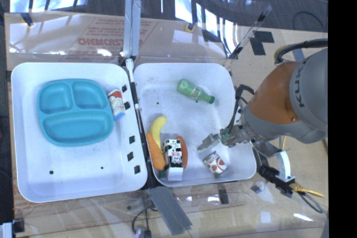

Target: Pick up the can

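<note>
1. Gripper sits low in the right bin, toward its near right corner, at the end of the arm that reaches in over the bin's right rim. Whether it is open, shut or clamped on anything cannot be told at this size.
2. Just below the gripper lies the can, on its side, with a red and white label, close to the bin's near rim and not far from the right rim. It looks to lie just beside the gripper, and contact cannot be made out.
3. Left of the can there is a strip of bare bin floor, then a milk carton with a black and white cow pattern, touching the near rim.
4. A carrot and a banana lie along the left wall of the same bin, beside the carton.
5. A green bottle lies tilted near the far side, well apart from the can, with bare floor between them.
6. In the left bin, a blue divided plate fills the far half, and a small carton leans at the plate's right edge near the dividing wall.
7. Both bins rest on the desk.
</note>
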Tool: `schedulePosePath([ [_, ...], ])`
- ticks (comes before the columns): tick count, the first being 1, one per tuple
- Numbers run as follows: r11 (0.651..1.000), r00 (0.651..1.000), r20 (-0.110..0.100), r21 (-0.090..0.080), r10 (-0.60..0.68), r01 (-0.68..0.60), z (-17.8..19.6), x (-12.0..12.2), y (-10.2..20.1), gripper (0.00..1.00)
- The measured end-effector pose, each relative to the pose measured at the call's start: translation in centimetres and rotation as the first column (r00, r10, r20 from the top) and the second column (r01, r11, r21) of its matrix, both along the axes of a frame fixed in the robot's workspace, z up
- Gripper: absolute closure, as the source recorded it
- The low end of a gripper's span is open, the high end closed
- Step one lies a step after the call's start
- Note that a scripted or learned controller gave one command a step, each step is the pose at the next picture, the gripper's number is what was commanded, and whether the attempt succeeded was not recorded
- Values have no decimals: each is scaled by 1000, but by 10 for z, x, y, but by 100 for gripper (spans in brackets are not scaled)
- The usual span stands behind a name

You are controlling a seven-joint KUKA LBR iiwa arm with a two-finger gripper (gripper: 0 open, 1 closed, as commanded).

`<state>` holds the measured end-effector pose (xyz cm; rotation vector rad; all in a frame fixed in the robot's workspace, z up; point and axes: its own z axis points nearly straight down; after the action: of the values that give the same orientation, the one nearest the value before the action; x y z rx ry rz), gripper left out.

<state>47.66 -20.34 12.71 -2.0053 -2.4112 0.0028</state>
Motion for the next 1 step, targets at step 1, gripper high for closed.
schedulePosePath([
  [1,982,982,0,3,189,-189,-38,0,-6,0],
])
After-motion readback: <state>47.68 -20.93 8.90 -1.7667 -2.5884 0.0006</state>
